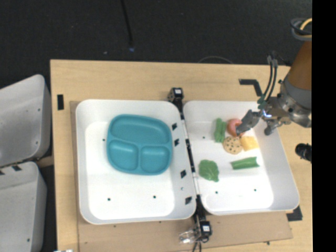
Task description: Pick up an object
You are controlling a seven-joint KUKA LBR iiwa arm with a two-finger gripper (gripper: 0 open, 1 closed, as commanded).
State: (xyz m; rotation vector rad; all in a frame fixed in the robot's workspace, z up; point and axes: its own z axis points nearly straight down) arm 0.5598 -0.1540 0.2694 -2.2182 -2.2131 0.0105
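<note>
1. Gripper [245, 126] was low in the right bin [278, 193], reaching in from the right, with its tip over the cluster of small food toys. I could not tell from this view how it was set, and nothing was seen held in it.
2. Just at the tip were a pink piece [233, 125], a cookie [232, 145] and a yellow block [249, 142], all close together or touching. A green pod [219, 130] stood beside them; a leaf [209, 170] and a green stick [244, 164] lay apart, nearer the front.
3. I judged these toys light, stiff and a little slippery; the yellow block, taken across its flat sides, seemed the easiest.
4. A teal plate [139, 144] lay in the left bin [94, 193].
5. No writing or label could be read.
</note>
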